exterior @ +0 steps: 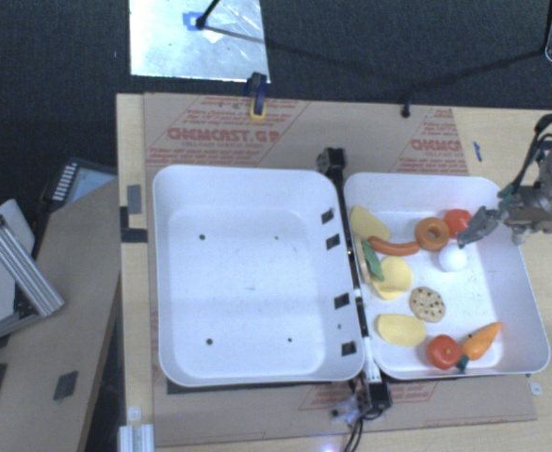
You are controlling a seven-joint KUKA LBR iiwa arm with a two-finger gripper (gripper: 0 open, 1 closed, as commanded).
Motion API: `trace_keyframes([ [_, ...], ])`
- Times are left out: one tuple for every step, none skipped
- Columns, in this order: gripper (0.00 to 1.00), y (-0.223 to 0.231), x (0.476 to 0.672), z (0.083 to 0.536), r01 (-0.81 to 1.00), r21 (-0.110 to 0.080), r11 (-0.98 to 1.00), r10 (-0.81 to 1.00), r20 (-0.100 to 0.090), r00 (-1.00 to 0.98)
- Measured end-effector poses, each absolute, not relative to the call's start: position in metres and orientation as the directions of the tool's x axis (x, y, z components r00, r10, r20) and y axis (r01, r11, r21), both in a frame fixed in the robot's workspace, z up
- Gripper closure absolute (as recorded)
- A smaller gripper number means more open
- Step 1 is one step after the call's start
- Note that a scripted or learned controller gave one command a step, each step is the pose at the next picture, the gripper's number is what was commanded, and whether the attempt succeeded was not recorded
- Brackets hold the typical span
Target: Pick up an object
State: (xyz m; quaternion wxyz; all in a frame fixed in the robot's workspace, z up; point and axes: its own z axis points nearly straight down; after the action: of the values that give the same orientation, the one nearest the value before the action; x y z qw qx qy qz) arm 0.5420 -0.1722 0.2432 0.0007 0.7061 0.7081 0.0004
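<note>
the jaws (pixel 474 229) hang over the right bin (pixel 516 295), at its upper right, just beside a white ball (pixel 453 260) and a red tomato (pixel 457 220); whether they are wide or narrow, i cannot tell, and nothing shows between them. the ball is small, round and plain white, so it has no long axis. left of it lies a brown doughnut (pixel 432 233) touching an orange sausage (pixel 394 247) whose long axis runs left to right. the same bin holds yellow chips (pixel 368 224), a cookie (pixel 427 302), a second tomato (pixel 443 350) and a carrot (pixel 481 339) pointing up-right. the left bin (pixel 248 276) sits beside it on the bench (pixel 210 130).
</note>
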Motion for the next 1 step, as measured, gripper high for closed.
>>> trace_keyframes([
  [0.0, -0.0665, 0.5494, 0.181, 1.0, -0.003, 0.014, 1.0, 0.005, -0.014],
])
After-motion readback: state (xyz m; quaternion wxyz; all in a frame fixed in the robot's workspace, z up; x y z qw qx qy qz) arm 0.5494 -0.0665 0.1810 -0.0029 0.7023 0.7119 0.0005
